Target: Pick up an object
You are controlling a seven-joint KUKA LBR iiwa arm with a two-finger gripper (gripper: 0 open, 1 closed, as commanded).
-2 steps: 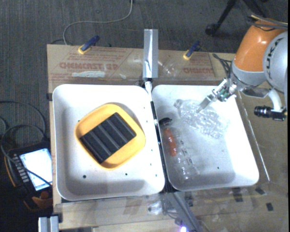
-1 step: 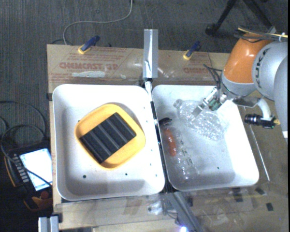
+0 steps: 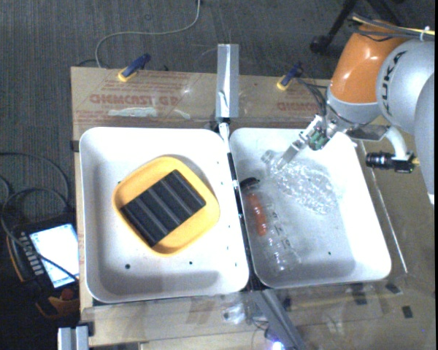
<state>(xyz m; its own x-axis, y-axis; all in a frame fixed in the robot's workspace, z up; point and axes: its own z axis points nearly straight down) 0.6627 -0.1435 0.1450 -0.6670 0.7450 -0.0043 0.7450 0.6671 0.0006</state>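
A crumpled clear plastic piece (image 3: pixel 304 183) lies in the right bin (image 3: pixel 365 224), towards its back. Beside it, along the bin's left wall, a clear bottle (image 3: pixel 266 224) with an orange-red label lies on its side. My gripper (image 3: pixel 301 144) reaches in from the upper right and hangs low at the back edge of the crumpled plastic, its tip at or just above that piece. Nothing is visibly lifted. In the left bin (image 3: pixel 102 159) rests a yellow rounded object (image 3: pixel 168 203) with a black ribbed top.
A metal divider post (image 3: pixel 227 86) stands at the back between the bins. Two clamps (image 3: pixel 133 67) with blue handles hold the cardboard backing. A cable and a small lit screen (image 3: pixel 51 250) lie on the floor to the left.
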